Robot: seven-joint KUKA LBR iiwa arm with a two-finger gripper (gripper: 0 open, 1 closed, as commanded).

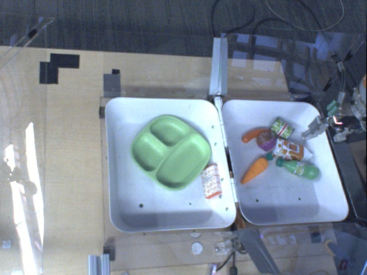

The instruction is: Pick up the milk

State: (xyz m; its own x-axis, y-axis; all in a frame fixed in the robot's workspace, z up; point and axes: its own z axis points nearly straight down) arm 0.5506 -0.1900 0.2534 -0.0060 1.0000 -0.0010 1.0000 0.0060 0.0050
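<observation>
Filling much of the left white bin [120, 211], a green 3-part plate [171, 152] lies with a red-and-white pack [211, 181] at its lower right edge. The 2 bins sit side by side on a pale wooden bench [51, 153]. In the right bin [298, 208], the milk carton [288, 149] lies crowded by a green bottle [298, 168], a carrot [254, 170], a purple piece [266, 141] and a green can [282, 128]. The gripper [314, 129] hangs just right of the milk, apart from it; how far open it is cannot be told.
</observation>
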